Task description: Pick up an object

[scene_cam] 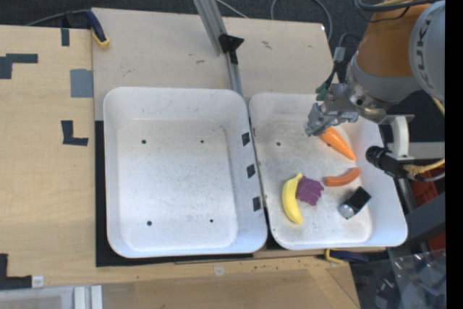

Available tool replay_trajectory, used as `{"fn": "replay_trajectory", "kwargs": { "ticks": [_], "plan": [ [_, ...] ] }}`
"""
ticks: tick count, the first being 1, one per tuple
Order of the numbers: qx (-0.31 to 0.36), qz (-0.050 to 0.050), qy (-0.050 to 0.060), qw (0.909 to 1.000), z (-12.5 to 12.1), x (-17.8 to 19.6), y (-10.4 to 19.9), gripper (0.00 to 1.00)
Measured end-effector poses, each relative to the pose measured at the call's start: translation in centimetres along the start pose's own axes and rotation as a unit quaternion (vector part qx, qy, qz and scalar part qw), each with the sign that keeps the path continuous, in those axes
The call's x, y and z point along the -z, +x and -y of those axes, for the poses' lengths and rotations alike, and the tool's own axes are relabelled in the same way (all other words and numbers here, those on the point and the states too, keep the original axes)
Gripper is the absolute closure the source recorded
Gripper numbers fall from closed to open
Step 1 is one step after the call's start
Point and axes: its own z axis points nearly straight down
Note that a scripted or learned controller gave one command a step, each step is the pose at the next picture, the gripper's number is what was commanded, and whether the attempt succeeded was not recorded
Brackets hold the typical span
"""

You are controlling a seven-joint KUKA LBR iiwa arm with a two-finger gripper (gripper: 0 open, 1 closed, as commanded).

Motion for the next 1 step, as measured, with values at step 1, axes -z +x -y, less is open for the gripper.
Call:
{"fn": "replay_trajectory", "kwargs": {
  "ticks": [1],
  "plan": [
    [0.001, 0.0, 0.0, 1.0, -1.53, 0.49, 5.1, 1.0]
  ]
}}
